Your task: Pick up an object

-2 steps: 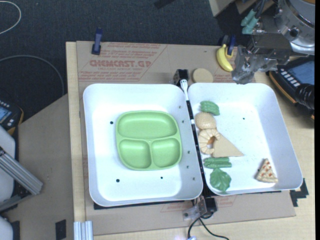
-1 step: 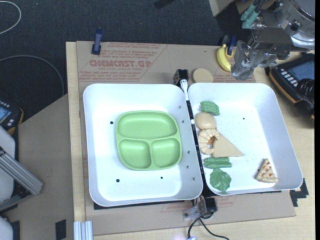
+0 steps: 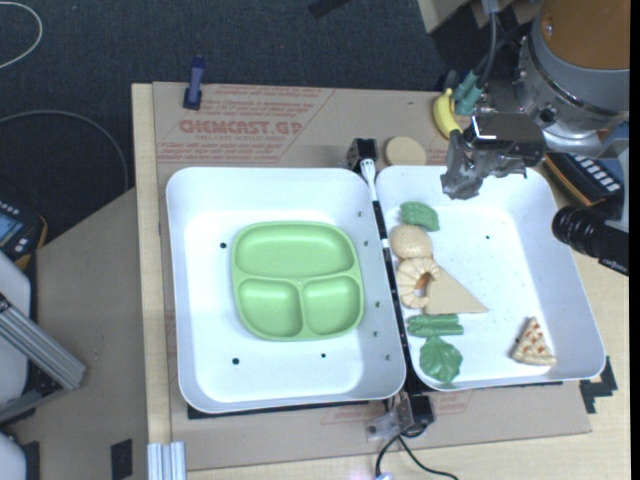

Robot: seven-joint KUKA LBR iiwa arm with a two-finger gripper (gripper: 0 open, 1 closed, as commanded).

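Approach step: gripper (image 3: 462, 183) over right bin (image 3: 500, 218), apparently pressed together, empty. Next: lower onto leaf (image 3: 419, 215).

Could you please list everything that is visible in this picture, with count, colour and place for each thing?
bins: 2, white, side by side on the bench
tray: 1, green, three compartments, in the left bin
leaf pieces: 3, green, right bin, one near the top, two at the bottom
tan food pieces: about 3, beige, along the right bin's left side
pizza slice: 1, tan with red, right bin's lower right corner
clip: 1, blue, on the board above the left bin
disc: 1, beige, above the right bin
arm: 1, grey and orange, upper right
gripper: 1, dark, over the right bin's top edge
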